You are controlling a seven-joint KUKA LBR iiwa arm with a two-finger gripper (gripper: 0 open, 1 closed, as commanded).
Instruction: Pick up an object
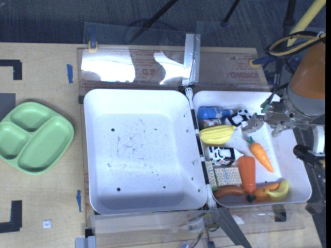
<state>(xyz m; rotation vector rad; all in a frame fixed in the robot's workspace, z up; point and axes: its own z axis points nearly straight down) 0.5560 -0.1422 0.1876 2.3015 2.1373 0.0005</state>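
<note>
One camera sits high above my table (41, 66) and looks down at a slant. It is far enough back to see both white bins side by side, the left bin (139, 143) and the right bin (295, 154), plus a green plate (33, 138) on the left. The far edge of the table is at the top, with dark floor (103, 4) beyond it. My arm (310, 87) comes in from the right side.
</note>
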